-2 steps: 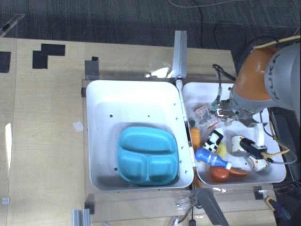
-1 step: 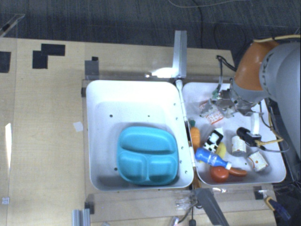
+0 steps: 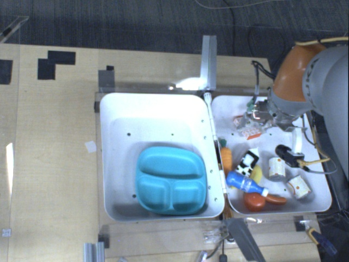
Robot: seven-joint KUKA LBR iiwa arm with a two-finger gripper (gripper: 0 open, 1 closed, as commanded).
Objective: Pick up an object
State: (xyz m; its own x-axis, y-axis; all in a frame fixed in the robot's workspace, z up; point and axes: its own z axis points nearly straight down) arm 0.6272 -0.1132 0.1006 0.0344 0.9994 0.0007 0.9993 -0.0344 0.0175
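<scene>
Hand (image 3: pixel 252 115) is over the far part of the right bin (image 3: pixel 325 203), at the end of the grey arm (image 3: pixel 327 81) that comes in from the right. Open or closed: cannot tell, the wrist hides it.

Closest loose item: a small red-and-white packet (image 3: pixel 248 131). It is flat, crumpled and pale with red markings, too small to read. It lies on the bin floor just on the near side of the hand. Contact between the two cannot be made out. Nothing is seen held.

Other items in the right bin, all nearer than the packet:
- orange carrot-shaped piece (image 3: pixel 226 158), against the left wall
- black-and-white block (image 3: pixel 249 162), just right of it
- yellow piece (image 3: pixel 257 174), touching the block's near-right side
- blue bottle (image 3: pixel 245 183) with a white cap, lying on its side
- red rounded piece (image 3: pixel 254 202), at the near wall, just beside the bottle's cap end
- a white cylinder (image 3: pixel 276 168) and a second white cylinder (image 3: pixel 299 186), both tipped over, at the right

Left bin (image 3: pixel 117 113): one blue divided tray (image 3: pixel 171 180), in its near half.

Surface (image 3: pixel 49 162): pale wood tone, with black rectangular marks (image 3: pixel 56 64) at the far left. A metal upright (image 3: pixel 209 59) stands at the far edge between the bins. Beyond it lies dark carpeted floor (image 3: pixel 109 7) with a thin cable (image 3: pixel 256 2) looped across it.
</scene>
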